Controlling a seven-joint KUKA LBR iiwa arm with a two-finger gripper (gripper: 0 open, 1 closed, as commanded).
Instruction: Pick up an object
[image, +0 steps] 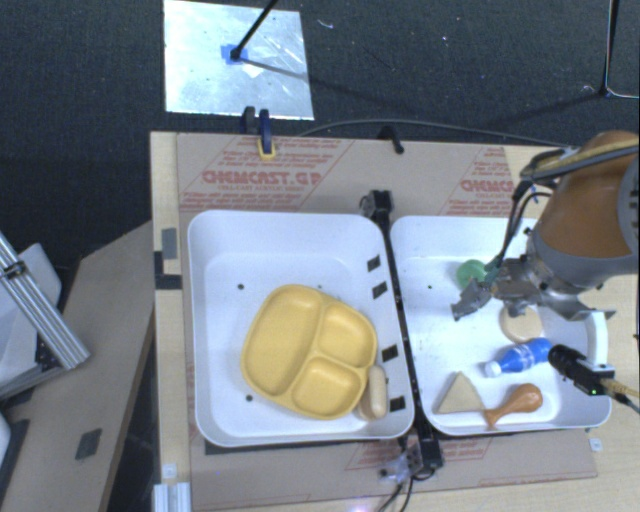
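Approach step: gripper (468, 302) hovering in right bin (440, 250), just beside green object (471, 270); jaw state unclear, cannot tell. Next: descend, close.

Foil sheet (238, 58) on dark floor, blue-yellow clamp (265, 132) at cardboard's (300, 172) top edge.

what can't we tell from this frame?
- Gripper: small and dark in the camera view; finger state unclear.
- Green object: partly covered by the gripper; identity unclear.
- Tan round item: the wrist overlaps its top.
- Arm: cut off by the right edge.
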